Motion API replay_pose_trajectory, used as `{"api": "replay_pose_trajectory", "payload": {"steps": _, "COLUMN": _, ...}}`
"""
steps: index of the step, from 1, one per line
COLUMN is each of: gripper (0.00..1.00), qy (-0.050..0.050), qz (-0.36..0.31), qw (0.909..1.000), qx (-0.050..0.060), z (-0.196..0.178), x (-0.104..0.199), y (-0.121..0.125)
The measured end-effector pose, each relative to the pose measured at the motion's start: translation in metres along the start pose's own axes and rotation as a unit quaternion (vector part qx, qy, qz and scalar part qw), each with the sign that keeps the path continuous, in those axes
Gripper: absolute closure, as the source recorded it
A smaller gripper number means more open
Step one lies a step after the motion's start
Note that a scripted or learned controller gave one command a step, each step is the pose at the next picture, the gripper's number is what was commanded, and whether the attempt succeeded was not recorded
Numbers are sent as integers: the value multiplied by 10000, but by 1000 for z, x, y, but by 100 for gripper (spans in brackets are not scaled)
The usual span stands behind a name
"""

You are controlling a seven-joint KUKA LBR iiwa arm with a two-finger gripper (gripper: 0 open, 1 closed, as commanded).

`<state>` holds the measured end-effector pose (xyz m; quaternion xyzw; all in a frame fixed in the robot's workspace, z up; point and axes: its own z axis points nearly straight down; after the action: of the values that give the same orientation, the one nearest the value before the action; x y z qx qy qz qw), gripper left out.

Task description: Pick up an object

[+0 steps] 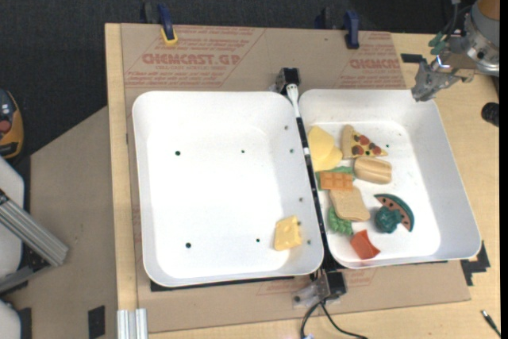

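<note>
The right bin (444, 171) holds several toy foods: a yellow wedge (321, 147), a pizza slice (359, 143), a bread roll (373, 169), an orange waffle (336, 181), a toast slice (349, 205), a watermelon slice (397, 210), a green piece (340, 223) and a red piece (364, 244). A yellow cheese block (287, 233) lies in the left bin (159, 171) near its front right corner. My gripper (426, 83) hangs at the far right corner of the right bin, above its rim, away from all the food.
Both bins rest on a cardboard sheet (238, 52) held by blue clamps (167, 24) at the back. A black clip (288, 79) joins the bins at the far edge, another (329, 282) at the front. The left bin's floor is mostly bare.
</note>
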<state>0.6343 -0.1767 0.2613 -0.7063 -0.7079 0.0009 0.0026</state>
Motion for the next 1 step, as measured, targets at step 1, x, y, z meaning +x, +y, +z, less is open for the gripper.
{"api": "replay_pose_trajectory", "payload": {"steps": 1, "gripper": 100, "qy": 3, "qz": -18, "qw": 10000, "qx": 3, "z": 17, "x": 112, "y": -38}}
